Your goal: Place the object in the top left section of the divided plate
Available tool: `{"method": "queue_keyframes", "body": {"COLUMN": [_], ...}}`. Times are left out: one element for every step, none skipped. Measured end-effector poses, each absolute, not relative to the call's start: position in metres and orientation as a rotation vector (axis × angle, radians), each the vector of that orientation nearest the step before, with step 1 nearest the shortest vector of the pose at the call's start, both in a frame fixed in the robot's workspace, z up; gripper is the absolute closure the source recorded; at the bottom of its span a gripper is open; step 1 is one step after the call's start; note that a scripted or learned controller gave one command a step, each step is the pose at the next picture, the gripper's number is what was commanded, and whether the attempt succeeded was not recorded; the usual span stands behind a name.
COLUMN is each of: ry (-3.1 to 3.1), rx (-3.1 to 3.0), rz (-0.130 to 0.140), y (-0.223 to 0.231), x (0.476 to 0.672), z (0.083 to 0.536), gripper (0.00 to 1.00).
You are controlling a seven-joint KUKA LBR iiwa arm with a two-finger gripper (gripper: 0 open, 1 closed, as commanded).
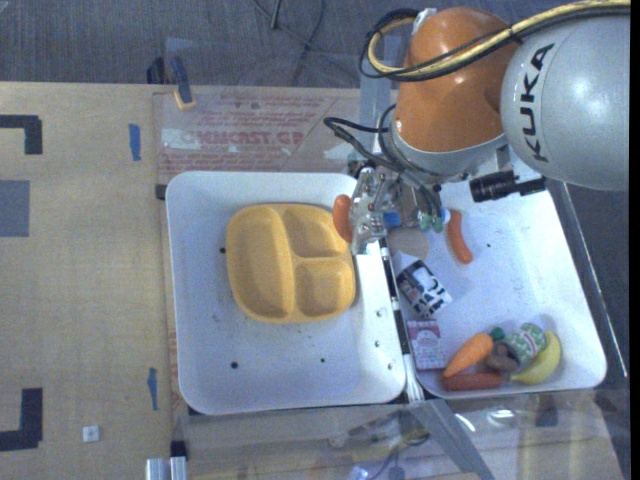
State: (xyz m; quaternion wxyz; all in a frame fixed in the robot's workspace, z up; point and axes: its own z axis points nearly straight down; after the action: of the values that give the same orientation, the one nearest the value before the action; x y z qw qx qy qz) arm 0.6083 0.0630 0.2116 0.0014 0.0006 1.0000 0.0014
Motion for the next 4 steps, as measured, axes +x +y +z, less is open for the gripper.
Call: {"method": "queue_keyframes", "body": {"ry": [3.132, 3.107, 3.082, 3.044], "rx": [-0.157, -0.407, -0.588, -0.745], "rz": [0.006, 0.004, 0.004, 0.003], "y": [0.162, 0.104, 0.076, 0.039], "x": [0.616, 0.658, 0.650, 0.669], "z": [0.202, 0.188, 0.196, 0.185], "gripper": [1.00, 1.00, 1.00, 1.00]}}
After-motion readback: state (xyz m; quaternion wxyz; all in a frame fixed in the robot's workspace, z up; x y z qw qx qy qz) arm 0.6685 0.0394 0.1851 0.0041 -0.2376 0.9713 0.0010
